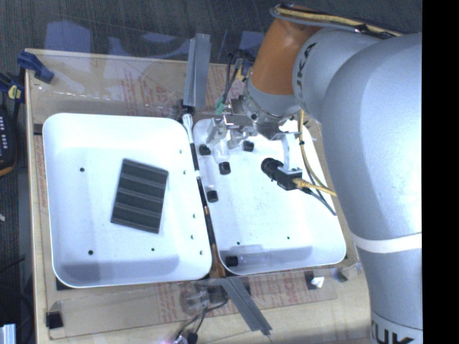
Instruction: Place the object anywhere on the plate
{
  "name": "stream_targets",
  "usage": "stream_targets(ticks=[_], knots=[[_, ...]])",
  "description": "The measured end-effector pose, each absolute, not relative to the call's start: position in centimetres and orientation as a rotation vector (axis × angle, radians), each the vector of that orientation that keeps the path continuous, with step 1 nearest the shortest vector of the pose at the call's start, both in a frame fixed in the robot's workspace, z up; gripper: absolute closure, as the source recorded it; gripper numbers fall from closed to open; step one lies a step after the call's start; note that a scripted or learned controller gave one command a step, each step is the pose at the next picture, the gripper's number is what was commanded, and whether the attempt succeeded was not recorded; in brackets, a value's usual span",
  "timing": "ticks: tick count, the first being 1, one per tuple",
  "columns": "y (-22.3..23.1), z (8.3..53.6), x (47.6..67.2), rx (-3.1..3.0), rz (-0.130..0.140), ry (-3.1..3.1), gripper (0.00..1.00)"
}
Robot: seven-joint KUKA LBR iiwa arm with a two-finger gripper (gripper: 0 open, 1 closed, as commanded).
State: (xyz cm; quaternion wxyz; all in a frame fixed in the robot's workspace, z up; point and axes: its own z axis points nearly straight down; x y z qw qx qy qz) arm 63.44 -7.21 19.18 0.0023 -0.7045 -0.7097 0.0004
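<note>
Left bin (72, 131) holds one dark grey ribbed rectangular object (140, 195), lying flat near the bin's middle, long axis tilted slightly from the bin's sides, well apart from every wall. Right bin (315, 249) sits just beside it, the two rims touching along the centre line. Arm (358, 120) enters from the right and covers the right bin's far right corner; orange band (276, 52) shows above the wrist. Claw (228, 131) is low over the far left part of the right bin, near the divider between the bins, pointing down. Claw opening: cannot tell, metal parts and small dark pieces overlap there. Nothing is visibly held. A black fitting (280, 172) with a yellow cable (315, 185) hangs over the right bin's middle. No plate can be made out. Wooden surface (107, 84) shows beyond the bins, a blue clamp (32, 64) at its far left corner.
</note>
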Motion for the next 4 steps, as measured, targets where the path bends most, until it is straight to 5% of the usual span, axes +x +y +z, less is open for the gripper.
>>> stream_targets(ticks=[1, 2, 3, 4], knots=[[1.9, 19.2, 64.0, -2.243, 0.002, -2.198, 1.00], [0.8, 19.1, 49.8, -2.557, 0.008, -1.819, 1.00], [8.9, 19.0, 54.3, -2.734, 0.007, -1.543, 1.00], [16.9, 9.5, 58.0, -3.036, -0.008, -0.812, 1.00]])
